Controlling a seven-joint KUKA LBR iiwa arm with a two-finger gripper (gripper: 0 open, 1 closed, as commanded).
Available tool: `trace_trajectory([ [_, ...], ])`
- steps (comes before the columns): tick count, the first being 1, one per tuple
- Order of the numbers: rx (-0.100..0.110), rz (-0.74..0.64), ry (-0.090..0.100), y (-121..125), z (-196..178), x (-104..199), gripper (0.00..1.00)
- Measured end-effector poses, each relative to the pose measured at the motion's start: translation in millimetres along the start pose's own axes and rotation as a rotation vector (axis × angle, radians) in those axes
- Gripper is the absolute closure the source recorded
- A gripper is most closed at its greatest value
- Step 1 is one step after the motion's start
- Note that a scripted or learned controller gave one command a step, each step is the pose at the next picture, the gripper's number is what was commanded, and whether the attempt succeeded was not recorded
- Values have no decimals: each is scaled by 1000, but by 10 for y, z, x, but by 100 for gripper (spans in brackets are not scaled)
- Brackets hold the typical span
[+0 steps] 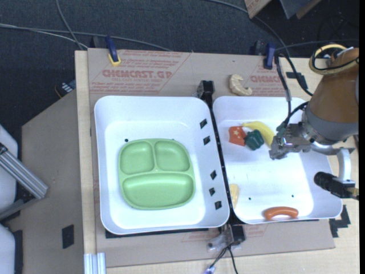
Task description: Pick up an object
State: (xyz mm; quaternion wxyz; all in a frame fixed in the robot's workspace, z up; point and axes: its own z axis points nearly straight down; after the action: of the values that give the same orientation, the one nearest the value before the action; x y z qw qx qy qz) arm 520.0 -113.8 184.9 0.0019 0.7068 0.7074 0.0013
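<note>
Camera view, read from the left: in the left bin (105,153), a green divided plate (156,173) lying flat in the middle, well apart from the arm and likely too broad and flat for a two-finger pinch, so probably not the target. On the worktop (142,70) beyond the bins, near the divider, a pale curved piece (240,84), outside either bin and probably out of play.

In the right bin (285,193), toward its far left part, a tight cluster: a red piece (236,135), a dark green piece (254,139) touching it, and a yellow banana-like piece (259,128) just behind. Crowded like that, hard to take one without nudging the rest. Near the left wall, a small pale yellow piece (234,194); by the near edge, an orange sausage-like piece (280,213) lying alone, seemingly the easier pick.

Further right, the end effector (283,146), just beside the cluster and nearest the dark green piece, nothing seen between its fingers; whether released or clenched, cannot tell. Judging by position, poised for the cluster, with no pick yet made.
</note>
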Motion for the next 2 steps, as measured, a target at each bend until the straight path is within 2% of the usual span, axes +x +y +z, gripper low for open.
trace_trajectory([
  [1, -1, 0, 0, 15, -536, -1, 100],
  [2, 3, -5, 2, 166, -553, 415, 100],
])
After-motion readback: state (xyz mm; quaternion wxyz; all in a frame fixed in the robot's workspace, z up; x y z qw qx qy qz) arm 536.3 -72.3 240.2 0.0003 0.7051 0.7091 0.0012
